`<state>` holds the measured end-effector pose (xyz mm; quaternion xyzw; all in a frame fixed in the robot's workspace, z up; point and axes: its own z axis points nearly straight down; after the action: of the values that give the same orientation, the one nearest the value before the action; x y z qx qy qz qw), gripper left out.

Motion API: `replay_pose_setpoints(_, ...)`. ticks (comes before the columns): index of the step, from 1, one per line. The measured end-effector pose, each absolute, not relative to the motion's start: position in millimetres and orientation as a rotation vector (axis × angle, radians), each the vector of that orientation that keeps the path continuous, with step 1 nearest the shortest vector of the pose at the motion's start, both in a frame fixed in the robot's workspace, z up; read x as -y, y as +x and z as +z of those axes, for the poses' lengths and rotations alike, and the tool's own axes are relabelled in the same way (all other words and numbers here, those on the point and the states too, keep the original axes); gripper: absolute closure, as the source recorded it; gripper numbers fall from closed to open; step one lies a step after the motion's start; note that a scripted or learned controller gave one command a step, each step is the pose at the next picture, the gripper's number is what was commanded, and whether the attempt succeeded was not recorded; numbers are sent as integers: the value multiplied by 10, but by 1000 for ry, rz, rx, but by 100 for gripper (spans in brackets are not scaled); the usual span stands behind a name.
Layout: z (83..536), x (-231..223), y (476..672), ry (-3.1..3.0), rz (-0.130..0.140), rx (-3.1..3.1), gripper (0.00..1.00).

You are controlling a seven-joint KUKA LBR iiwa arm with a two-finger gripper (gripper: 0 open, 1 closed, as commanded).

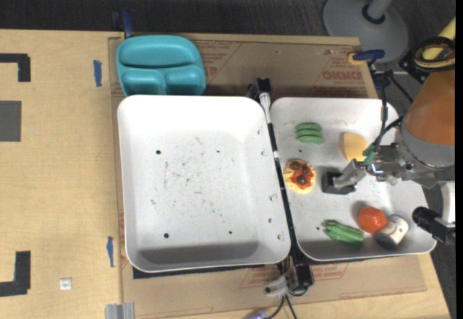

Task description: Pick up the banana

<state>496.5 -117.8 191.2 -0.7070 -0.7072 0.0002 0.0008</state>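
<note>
The banana (353, 144) is a pale yellow piece lying in the right bin (318, 111), towards its back right. My gripper (340, 179) reaches in from the right and hangs low over the middle of this bin. It is just in front of the banana, slightly to its left. I see nothing held in it.
Also in the right bin are a green ridged item (309, 132), a round yellow and red toy (299, 174), a green pickle (343, 232), a red tomato (372, 219) and a small can (394, 231). The left bin (145, 137) is beside it, with a teal tray (160, 64) behind.
</note>
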Motion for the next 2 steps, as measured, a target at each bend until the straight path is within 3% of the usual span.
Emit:
replay_pose_setpoints(1,851,1124,4796,-1938,-1,2471,0)
replay_pose_setpoints(2,2635,1758,4800,-1938,-1,2476,0)
